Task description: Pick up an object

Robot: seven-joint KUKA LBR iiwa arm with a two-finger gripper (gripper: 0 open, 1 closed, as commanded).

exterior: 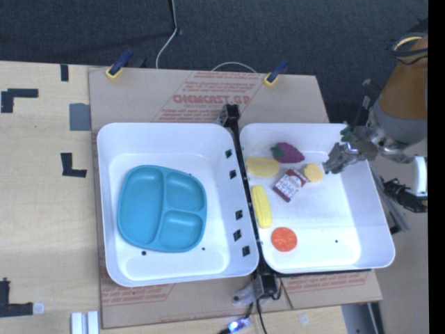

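The right bin [361,245] holds several toy foods. A purple grape bunch [287,152] lies at the back, with a yellow lemon-like piece [262,166] to its left. A small red packet [290,184] sits in the middle, and a small yellow piece [314,173] lies right of it. A yellow corn cob [261,206] rests along the bin's left wall, and an orange round slice [284,239] lies near the front. My gripper [338,160] hangs over the bin's right back part, just right of the small yellow piece. Nothing shows between its fingers.
The left bin [111,145] holds a blue divided plate [163,208]. A black divider with clips [240,186] runs between the bins. Blue and yellow clamps [119,63] [276,71] pin the cardboard at the back. A cable [169,19] trails over the dark cloth behind.
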